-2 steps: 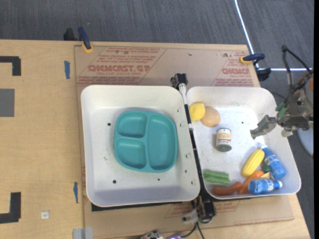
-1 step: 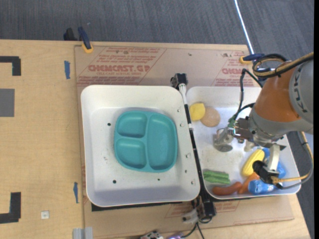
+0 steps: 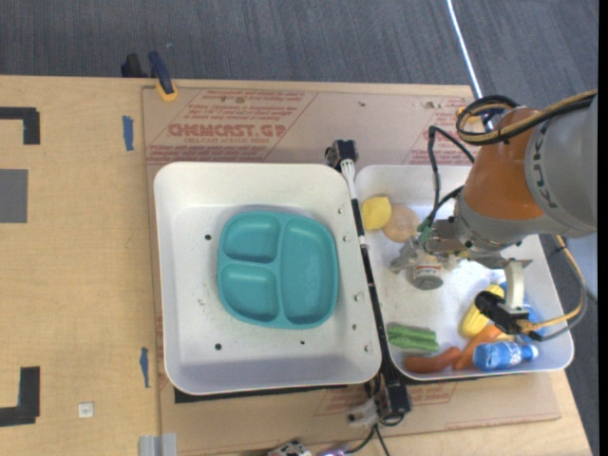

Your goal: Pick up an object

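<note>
Left bin (image 3: 180, 283): a teal, smooth plastic divided plate (image 3: 278, 267) with three compartments lies flat. Right bin (image 3: 560, 350): a yellow rounded piece (image 3: 376, 212) touches a pale peach one (image 3: 402, 222); along the near wall lie a green ridged piece (image 3: 411, 335), a red piece (image 3: 427, 362) and a blue bottle (image 3: 503, 354). The gripper (image 3: 425, 259) hangs over a small metallic can (image 3: 427, 275); its grip cannot be told.

Red print "CHEMCAST GP" on the brown board (image 3: 228, 126) behind the bins — second red print at right illegible
</note>
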Controlling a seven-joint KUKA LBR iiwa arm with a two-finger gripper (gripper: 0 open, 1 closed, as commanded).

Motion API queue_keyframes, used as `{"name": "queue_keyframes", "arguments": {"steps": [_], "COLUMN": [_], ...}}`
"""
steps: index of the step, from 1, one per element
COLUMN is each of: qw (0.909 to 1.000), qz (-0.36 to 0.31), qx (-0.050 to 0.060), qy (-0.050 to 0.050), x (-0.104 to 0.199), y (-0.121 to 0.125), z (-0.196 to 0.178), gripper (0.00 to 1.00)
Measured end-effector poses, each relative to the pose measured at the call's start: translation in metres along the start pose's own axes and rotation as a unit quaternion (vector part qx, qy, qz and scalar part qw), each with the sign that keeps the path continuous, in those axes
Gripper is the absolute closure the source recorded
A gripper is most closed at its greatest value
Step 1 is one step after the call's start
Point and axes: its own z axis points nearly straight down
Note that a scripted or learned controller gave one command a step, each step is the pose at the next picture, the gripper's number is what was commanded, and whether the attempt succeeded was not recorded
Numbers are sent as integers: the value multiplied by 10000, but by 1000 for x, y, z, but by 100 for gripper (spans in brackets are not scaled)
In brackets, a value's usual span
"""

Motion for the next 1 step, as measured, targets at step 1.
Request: {"name": "queue_keyframes", "arguments": {"steps": [1], "qw": [10000], "qz": [6], "qx": [-24], "qy": [-5], "x": [0], "y": [2], "z": [-11], "gripper": [100]}}
